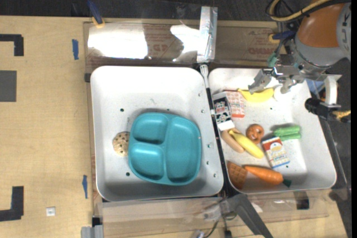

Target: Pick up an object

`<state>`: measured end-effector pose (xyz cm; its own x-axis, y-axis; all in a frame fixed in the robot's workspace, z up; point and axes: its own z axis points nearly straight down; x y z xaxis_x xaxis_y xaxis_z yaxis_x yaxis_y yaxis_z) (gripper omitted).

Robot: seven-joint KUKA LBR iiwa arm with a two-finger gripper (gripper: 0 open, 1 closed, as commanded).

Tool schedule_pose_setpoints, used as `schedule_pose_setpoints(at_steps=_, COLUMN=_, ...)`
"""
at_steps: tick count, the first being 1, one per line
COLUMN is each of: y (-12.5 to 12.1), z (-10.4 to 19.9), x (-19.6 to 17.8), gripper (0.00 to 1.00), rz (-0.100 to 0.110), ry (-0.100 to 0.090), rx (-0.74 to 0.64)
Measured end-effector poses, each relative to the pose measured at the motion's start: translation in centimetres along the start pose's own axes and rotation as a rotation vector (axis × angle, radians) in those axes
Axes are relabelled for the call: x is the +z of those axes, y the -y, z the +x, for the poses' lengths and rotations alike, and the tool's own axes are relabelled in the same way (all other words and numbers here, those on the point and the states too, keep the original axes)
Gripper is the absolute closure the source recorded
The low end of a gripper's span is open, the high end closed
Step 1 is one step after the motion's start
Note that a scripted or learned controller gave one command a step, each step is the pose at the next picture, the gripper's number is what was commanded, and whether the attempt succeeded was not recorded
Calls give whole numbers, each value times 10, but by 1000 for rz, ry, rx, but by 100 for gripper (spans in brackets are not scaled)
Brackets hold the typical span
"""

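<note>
Camera view looks down on my gripper (274, 79), which hangs over the far part of the right bin (326, 145), its two fingers spread wide with nothing between them. Taking that bin as my landmark: a banana (257, 96) lies near its far wall, just under and beside my fingers, apart from them as far as I can tell. A small carton (236, 103) sits beside the banana, toward the bin's left wall. A second carton (221, 111) leans at that left wall. Mid-bin lie another banana (248, 144), a hot dog (231, 141) touching it, a round red fruit (255, 131), a green piece (287, 131) and a juice box (276, 152). Along the near wall rest a carrot (263, 174) and a waffle cone (236, 174). Left of this bin, the other bin (106, 92) holds a teal plate (165, 147) and a cookie (120, 142).
</note>
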<state>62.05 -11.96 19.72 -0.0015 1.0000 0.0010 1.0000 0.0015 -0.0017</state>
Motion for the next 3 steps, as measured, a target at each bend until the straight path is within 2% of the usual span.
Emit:
schedule_pose_setpoints(at_steps=1, y=115, z=8, x=106, gripper=0, rz=-1, ry=0, rx=-401)
schedule_pose_setpoints(at_steps=2, y=64, z=-5, x=110, gripper=0, rz=-8, ry=1, rx=13)
schedule_pose_setpoints(at_steps=3, y=62, z=-5, x=99, gripper=100, rz=-13, ry=3, rx=14)
